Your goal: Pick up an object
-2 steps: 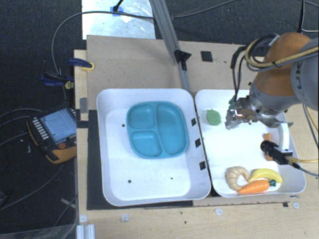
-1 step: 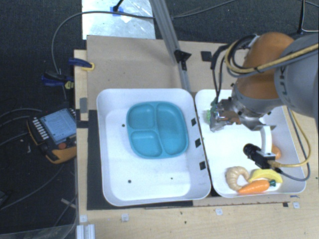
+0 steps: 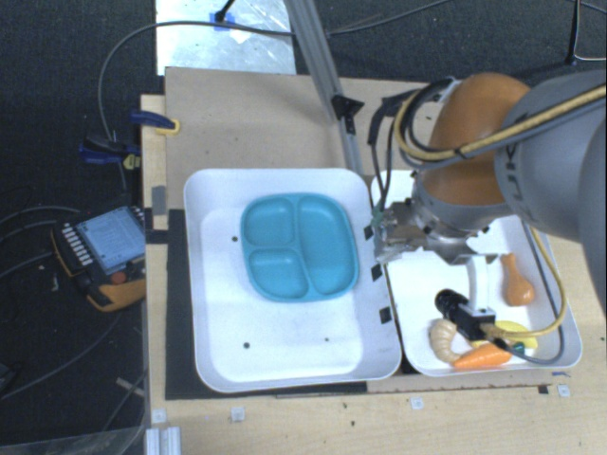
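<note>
A single fixed camera looks down from above the bench (image 3: pixel 256 112) at a slant, far enough back to take in both white bins side by side, the left bin (image 3: pixel 213 282) whole near the centre and the right bin (image 3: pixel 417 349) partly covered. The arm (image 3: pixel 531 131) enters from the right and looms large, being nearer the lens. Dark floor (image 3: pixel 66 45) frames the bench at left and top.

The arm (image 3: pixel 560 150) is a thick, smooth grey cylinder with a rounded, glossy orange band (image 3: pixel 474 121) above the wrist. Black and yellow cables (image 3: pixel 417 126) loop around the orange part and run along the grey link. Below sits a grey metal wrist block (image 3: pixel 422 230).
</note>
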Robot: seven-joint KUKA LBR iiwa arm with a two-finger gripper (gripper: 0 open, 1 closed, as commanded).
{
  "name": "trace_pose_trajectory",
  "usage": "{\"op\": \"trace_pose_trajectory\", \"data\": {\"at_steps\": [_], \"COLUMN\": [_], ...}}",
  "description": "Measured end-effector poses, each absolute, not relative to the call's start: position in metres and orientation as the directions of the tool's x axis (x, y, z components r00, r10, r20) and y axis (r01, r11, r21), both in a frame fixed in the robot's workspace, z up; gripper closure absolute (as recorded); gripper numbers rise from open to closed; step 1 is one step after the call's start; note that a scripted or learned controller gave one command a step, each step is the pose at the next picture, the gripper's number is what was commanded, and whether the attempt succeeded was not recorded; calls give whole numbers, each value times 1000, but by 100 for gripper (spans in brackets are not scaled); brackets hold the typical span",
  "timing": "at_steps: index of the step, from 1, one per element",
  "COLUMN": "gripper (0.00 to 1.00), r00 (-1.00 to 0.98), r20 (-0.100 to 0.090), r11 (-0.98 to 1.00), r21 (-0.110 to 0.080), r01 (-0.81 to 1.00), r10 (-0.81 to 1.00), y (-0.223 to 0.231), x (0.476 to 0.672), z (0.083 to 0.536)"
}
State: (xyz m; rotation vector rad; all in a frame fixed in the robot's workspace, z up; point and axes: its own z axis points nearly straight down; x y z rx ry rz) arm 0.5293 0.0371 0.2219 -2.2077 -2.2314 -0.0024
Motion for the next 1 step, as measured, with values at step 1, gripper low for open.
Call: {"op": "trace_pose_trajectory", "data": {"at_steps": [1], "gripper": [100], "r00": [-12], "r20": [4], "r11": [12], "r21": [0], "r01": [1000], "r10": [1000], "y": [99], "x": [512], "z": [225]}}
